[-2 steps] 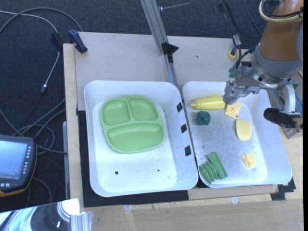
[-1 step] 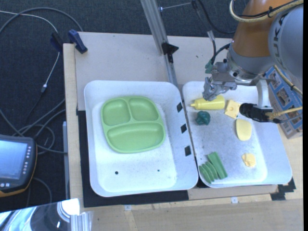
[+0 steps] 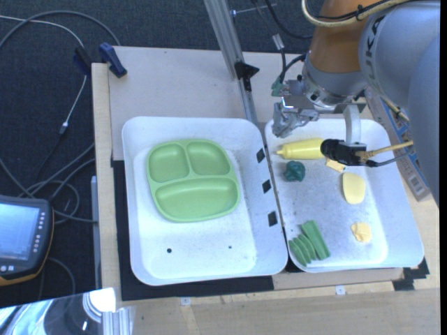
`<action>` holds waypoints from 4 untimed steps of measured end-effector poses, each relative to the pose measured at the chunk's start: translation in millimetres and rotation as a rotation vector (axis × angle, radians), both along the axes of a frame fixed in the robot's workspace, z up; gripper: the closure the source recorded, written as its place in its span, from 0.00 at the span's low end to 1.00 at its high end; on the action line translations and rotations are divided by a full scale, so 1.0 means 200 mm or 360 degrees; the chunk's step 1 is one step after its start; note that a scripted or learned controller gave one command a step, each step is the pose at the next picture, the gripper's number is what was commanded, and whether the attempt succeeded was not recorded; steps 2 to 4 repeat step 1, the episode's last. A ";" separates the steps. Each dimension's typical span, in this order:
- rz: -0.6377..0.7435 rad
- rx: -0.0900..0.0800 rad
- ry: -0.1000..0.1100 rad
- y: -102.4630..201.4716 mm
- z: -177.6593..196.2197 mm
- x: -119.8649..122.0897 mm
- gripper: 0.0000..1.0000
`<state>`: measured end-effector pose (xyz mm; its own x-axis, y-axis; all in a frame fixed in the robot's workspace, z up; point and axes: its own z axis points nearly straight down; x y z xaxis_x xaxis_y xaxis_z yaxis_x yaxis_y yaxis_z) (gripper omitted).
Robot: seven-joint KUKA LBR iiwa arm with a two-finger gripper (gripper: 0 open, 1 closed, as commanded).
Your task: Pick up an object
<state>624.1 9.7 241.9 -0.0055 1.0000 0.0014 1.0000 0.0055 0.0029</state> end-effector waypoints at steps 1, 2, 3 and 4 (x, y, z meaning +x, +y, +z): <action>0.0000 -0.0001 0.0001 0.24 -0.07 0.06 1.00; 0.0000 -0.0001 0.0001 0.24 -0.07 0.06 1.00; 0.0000 -0.0001 0.0001 0.24 -0.07 0.06 1.00; 0.0000 -0.0001 0.0001 0.24 -0.07 0.06 1.00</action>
